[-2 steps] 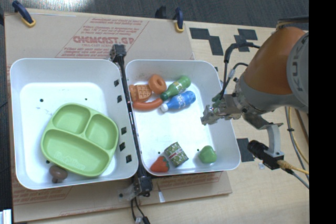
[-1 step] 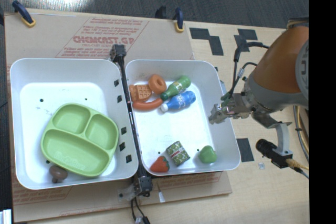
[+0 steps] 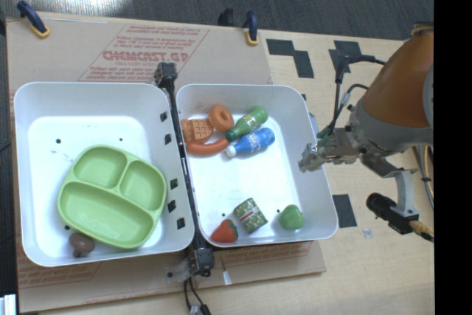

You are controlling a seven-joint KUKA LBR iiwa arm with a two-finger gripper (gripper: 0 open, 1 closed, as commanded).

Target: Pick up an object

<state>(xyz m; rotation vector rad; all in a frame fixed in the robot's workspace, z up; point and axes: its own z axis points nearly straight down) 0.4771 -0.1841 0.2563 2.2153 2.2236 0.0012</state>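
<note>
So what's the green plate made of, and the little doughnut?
The green plate looks like smooth plastic: one even colour, molded compartments, soft sheen. The doughnut seems a plastic or rubbery toy, uniformly orange and slightly glossy; which one can't be told.

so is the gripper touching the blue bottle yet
Apart. The camera view shows the gripper at the right bin's right wall, with bare white floor between it and the blue bottle.

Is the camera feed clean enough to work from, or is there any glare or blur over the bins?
Camera view: a bright patch of light on the floor at the upper left, away from the bins; the left bin and right bin are evenly lit with soft shadows; the toys read sharply; the gripper at the right bin's edge looks slightly soft.
</note>
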